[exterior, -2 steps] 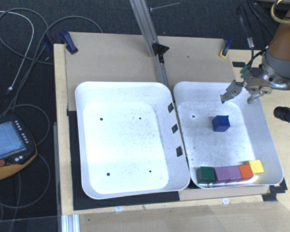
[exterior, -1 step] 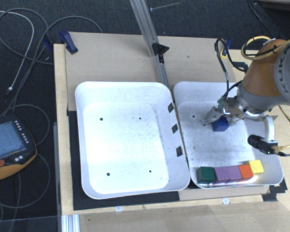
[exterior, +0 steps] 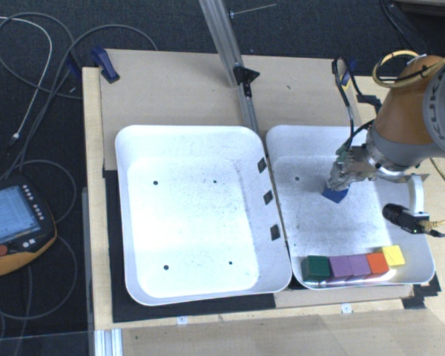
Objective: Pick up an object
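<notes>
Gripper (exterior: 344, 175) down in right bin (exterior: 311, 143), roughly centre of its floor, arm coming in from 3 o'clock. Blue block (exterior: 336, 193) pokes out just under the gripper at its 7 o'clock side, touching or nearly so. Can't tell if the gripper is wide or narrow, or whether the block sits inside it — wrist body hides that from above. No claim of a hold yet.

Other candidates: row of blocks along bin's 6 o'clock wall — green block (exterior: 317, 266), purple blocks (exterior: 348, 265), orange block (exterior: 377, 262), yellow block (exterior: 394, 256), packed touching each other. Left bin (exterior: 185, 143) at 9 o'clock of the right one.

Step in hand, by the look: grasp on the blue block. To do well: centre over the block, not off to one edge; block looks offset toward 7 o'clock, so a pinch on a corner could squirt it out. Descend close to bin floor w/o pressing hard. Close square on flat faces, then lift straight up, slow, and check the block rises too. Blue one is well apart from the row, so no crowding; good pick vs. the packed blocks at the wall.
</notes>
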Motion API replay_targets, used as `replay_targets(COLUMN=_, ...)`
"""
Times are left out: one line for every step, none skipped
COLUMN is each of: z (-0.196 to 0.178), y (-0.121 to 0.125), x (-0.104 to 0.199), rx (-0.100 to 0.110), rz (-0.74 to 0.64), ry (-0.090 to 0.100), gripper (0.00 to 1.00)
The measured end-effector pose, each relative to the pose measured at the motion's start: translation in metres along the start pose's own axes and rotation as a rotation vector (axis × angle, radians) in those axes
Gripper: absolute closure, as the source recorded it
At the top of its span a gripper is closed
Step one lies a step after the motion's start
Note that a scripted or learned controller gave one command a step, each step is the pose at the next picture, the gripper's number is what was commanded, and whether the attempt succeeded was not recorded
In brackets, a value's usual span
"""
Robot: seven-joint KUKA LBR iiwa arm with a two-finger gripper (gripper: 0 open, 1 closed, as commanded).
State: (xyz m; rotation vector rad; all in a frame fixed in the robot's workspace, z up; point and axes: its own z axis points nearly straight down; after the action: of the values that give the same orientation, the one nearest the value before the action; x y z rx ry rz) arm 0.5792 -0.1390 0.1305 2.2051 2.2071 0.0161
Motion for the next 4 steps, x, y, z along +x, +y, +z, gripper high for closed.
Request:
replay_targets(z=0.001, y=-0.001, x=0.0, rx=0.003, rz=0.0, ry=0.001, gripper=0.0)
replay_targets(z=0.033, y=0.032, x=-0.011, rx=0.021, rz=-0.001, ry=0.008, gripper=0.0)
replay_targets(z=0.031, y=0.01, x=-0.001, rx=0.027, rz=0.001, ry=0.01, gripper=0.0)
replay_targets(z=0.02, y=0.011, x=-0.002, rx=0.024, rz=0.0, ry=0.01, gripper=1.0)
